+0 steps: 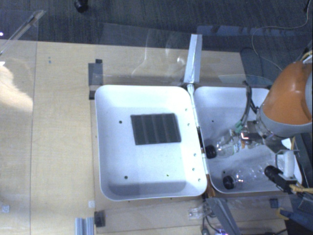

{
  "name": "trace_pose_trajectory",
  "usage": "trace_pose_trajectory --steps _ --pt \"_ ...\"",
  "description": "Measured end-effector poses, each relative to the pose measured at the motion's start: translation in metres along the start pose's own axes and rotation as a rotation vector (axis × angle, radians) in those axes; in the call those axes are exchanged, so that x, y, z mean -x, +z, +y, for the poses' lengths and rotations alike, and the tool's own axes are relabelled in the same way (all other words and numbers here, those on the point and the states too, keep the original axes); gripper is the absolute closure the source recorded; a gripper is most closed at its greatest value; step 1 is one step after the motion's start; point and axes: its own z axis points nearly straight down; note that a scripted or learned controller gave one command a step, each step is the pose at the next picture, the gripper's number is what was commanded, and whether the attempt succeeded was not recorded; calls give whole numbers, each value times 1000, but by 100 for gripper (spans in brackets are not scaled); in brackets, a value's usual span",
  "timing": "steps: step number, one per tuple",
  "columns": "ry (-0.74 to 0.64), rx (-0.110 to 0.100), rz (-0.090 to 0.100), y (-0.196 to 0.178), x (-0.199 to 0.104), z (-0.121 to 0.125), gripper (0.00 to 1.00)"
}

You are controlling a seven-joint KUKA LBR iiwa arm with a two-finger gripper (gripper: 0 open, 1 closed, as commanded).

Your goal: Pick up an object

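Item: wooden tabletop carrying two shallow white bins side by side. Left bin: holds one dark ribbed rectangular pad lying flat near its centre, long axis left to right, well apart from the arm. Right bin: holds two clear plastic bottles with black caps. Upper bottle: lies on its side, cap toward the left against the bin's left wall, body running right and slightly far, its right end reaching up to the gripper. Lower bottle: lies along the near wall, cap at its left end, long axis left to right, faint against the white. Arm: grey with orange band, entering from the right and bent down over the right bin. Gripper: low over the right half of that bin, just right of the upper bottle's body; state of the fingers cannot be told, since wrist hardware and glare hide them, and no object is seen held. Key relation: the upper bottle lies immediately left of the gripper, with its long axis pointing roughly at it, so a grasp across the body would seem to call for a short move left. Judgement: pick not yet made; clear, round bottle likely to roll or slip
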Motion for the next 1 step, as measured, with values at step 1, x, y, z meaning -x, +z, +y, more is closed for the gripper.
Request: trace_pose_trajectory --steps 1 --pt "2 3 0 70 36 39 0"
